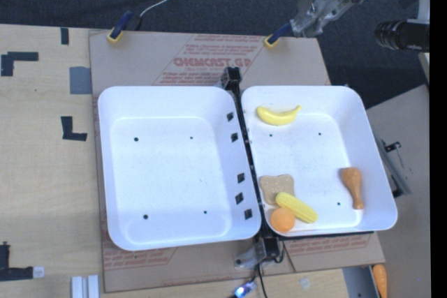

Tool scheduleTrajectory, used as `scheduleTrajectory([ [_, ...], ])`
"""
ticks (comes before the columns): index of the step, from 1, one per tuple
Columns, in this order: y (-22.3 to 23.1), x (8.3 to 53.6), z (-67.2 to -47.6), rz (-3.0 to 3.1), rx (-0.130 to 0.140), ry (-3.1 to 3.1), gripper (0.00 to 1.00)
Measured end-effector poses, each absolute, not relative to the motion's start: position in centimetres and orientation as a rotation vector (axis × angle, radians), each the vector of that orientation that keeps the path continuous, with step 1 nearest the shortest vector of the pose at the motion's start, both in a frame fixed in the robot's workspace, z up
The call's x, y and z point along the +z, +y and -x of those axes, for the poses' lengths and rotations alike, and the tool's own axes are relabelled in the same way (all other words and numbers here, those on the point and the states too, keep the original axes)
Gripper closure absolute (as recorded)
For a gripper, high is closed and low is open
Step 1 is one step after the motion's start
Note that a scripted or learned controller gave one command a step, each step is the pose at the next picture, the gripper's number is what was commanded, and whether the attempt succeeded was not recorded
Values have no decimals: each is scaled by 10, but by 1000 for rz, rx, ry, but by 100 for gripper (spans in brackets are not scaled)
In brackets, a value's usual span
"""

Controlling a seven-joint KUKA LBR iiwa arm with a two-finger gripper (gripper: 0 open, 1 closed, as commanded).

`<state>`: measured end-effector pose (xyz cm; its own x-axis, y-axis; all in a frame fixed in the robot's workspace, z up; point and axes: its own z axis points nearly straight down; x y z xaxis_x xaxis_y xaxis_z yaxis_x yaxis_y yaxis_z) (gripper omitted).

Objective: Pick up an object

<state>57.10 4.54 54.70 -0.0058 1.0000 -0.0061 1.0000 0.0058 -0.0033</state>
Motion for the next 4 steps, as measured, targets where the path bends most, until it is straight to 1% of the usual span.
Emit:
scheduleTrajectory([
  [4,46,586,-572,-2211,-15,2227,100],
])
